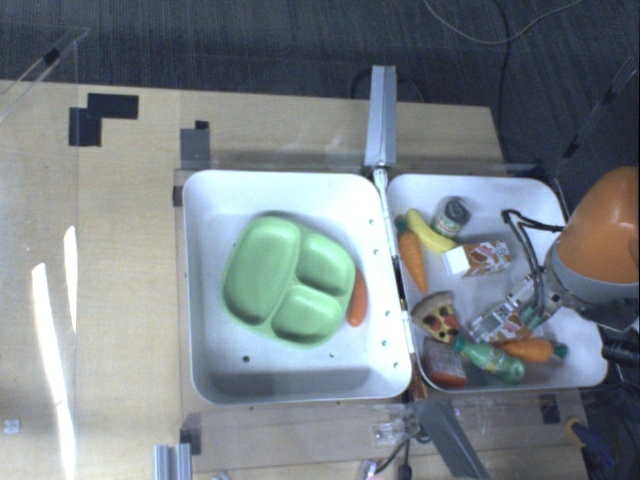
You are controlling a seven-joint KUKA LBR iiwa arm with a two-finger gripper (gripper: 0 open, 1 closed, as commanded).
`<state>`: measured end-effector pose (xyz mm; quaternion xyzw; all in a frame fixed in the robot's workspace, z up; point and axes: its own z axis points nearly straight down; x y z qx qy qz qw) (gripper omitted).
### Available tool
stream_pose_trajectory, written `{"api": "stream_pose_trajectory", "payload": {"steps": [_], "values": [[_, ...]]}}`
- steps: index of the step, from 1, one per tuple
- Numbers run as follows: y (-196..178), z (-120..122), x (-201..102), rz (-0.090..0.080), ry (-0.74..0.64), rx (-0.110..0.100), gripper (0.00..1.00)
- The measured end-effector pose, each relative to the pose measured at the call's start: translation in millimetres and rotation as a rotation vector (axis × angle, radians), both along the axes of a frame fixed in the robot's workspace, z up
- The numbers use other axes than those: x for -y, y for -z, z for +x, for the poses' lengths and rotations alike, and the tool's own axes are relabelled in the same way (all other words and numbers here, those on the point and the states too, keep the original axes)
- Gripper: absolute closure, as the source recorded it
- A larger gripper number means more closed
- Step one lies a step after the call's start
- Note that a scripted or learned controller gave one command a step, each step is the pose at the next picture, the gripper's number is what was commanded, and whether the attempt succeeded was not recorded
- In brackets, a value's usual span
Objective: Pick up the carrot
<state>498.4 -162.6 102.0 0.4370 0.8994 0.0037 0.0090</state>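
Note:
Three carrots are in view. One orange carrot (355,302) lies in the left bin (200,268), against the right side of a green divided plate (289,280). A second carrot (411,259) lies along the left wall of the right bin (540,190). A third, short carrot (530,349) with a green tip lies near that bin's front right corner. My gripper (508,315) hangs low over the right bin, just above and left of the short carrot. Nothing is visibly held in it. The arm's orange band (605,230) sits above it at the right.
The right bin is crowded: a banana (428,232), a small can (455,213), a carton (482,258), a pizza slice (437,318), a green bottle (490,359) and a red item (445,371). A metal post (381,118) stands between the bins.

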Motion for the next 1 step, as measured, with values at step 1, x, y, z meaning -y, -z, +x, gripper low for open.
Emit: {"api": "stream_pose_trajectory", "payload": {"steps": [1], "values": [[-51.8,-9.3,-3.7,0.0,-0.036,-0.011,0.0]]}}
